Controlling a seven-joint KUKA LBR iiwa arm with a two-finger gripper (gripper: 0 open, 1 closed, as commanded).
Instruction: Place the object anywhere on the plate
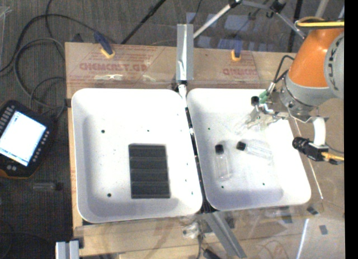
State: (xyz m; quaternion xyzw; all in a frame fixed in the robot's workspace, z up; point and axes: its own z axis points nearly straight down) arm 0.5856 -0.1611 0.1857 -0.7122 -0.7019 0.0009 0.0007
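While vials [222, 161] lie right of plate [149, 170], nothing placed yet; gripper [258, 119] far right of plate, grip state indiscernible.

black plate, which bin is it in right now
The black plate lies flat in the left bin, toward its lower middle, apart from the two clear vials in the right bin.

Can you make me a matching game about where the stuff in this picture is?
Things:
1. dark ridged plate
2. two clear vials with black caps
3. orange band of the arm
4. lit tablet screen

Places:
A. top right, above the right bin
B. floor of the left bin
C. on the ground, left of the bench
D. floor of the right bin

Pairs: 1-B, 2-D, 3-A, 4-C
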